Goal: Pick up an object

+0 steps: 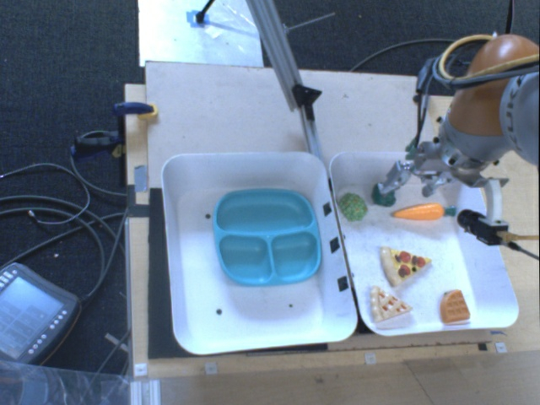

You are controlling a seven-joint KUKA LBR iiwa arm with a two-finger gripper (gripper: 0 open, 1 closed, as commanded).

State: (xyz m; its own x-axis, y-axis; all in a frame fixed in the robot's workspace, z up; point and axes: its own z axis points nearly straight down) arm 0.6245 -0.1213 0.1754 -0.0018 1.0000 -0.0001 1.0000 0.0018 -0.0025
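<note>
My gripper (403,178) sits upper right of frame, over the right bin (498,302), fingers apart w/ nothing between them. Carrot (419,213) lies just below it; broccoli (353,207) to its left.

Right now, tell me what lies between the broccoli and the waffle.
In the camera view, only bare bin floor lies between the broccoli and the waffle; the pizza sits just right of that line.

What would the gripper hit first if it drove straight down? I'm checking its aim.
Probably the dark green toy right under the gripper, beside the broccoli; depth is unclear.
</note>
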